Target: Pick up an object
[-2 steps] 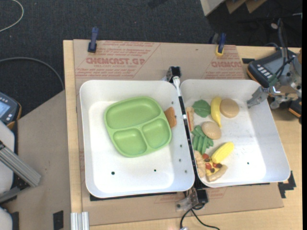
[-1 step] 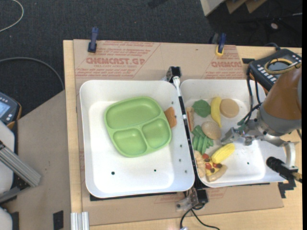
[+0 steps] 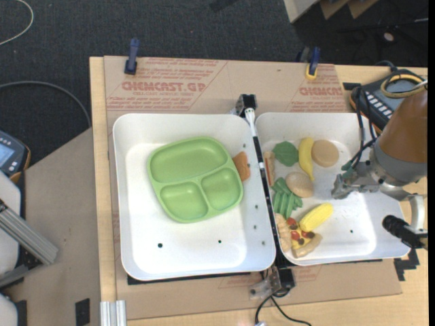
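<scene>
The right bin (image 3: 353, 240) holds several toy foods. A yellow banana (image 3: 306, 156) and a tan bun (image 3: 325, 153) lie at the back, beside a dark green leaf (image 3: 286, 153). Nearer the middle are a beige potato-like piece (image 3: 298, 184), a green bean bunch (image 3: 285, 201), a yellow corn cob (image 3: 317, 216) and a pizza slice (image 3: 302, 240). My gripper (image 3: 342, 186) hangs low over bare bin floor, right of the beige piece and above the corn cob. I see nothing between its tips.
The left bin (image 3: 136, 243) carries a green divided plate (image 3: 195, 178), with an orange piece (image 3: 241, 166) against the plate's right edge. A black rail (image 3: 255, 151) runs between the bins. Cables and a pendant (image 3: 380, 97) sit at the back right.
</scene>
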You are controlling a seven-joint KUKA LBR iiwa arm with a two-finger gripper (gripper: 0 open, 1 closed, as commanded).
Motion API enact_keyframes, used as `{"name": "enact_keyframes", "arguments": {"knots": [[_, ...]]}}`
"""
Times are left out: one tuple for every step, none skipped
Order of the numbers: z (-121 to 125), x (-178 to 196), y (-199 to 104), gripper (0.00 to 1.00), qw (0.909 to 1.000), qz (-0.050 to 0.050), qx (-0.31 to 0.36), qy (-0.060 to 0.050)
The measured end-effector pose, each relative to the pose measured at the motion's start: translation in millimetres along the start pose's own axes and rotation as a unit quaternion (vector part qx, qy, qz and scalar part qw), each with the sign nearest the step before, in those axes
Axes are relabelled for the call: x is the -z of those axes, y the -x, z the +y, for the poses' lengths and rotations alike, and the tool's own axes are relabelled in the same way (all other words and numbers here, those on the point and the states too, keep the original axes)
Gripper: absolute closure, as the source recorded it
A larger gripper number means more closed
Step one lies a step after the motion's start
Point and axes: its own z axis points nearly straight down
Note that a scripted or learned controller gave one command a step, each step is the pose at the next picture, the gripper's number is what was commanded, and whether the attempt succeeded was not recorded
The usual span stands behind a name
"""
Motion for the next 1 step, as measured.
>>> {"name": "enact_keyframes", "arguments": {"knots": [[44.8, -23.8, -6.4, 1.0, 1.0, 0.0, 0.002, 0.0]]}}
